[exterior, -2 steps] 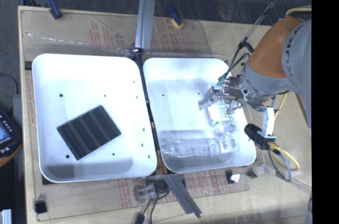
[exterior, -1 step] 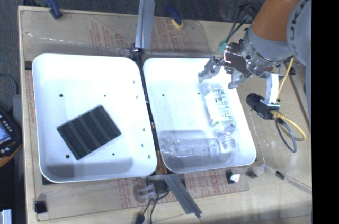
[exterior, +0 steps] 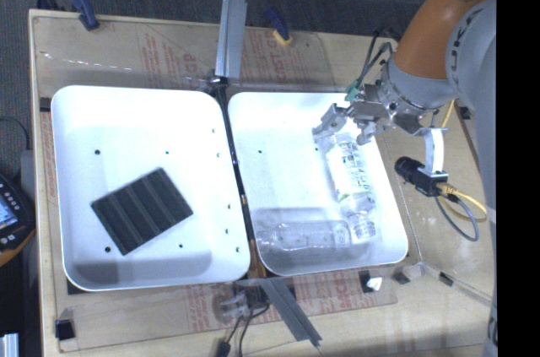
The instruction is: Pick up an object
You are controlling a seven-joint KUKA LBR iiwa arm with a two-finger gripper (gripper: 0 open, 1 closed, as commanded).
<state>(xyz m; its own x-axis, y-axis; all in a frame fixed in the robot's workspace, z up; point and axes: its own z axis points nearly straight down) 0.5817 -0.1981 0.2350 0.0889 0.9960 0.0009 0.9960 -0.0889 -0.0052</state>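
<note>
Pincer (exterior: 348, 121) hangs with fingers spread apart over the cap end of a clear plastic bottle (exterior: 351, 178) lying in the right bin (exterior: 253, 178); that round, slick body could roll or squirt free on closing

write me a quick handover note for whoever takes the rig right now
Pincer: open, fingers spread over the top end of the upright bottle in the right bin; nothing is between them.
Second bottle: lying along the right bin's near wall, its end close to the first bottle's cap.
Black ridged pad: flat in the left bin, untouched.
Done: arm brought over the bottle.
Left: close on a thing and lift it; no pick yet.
</note>
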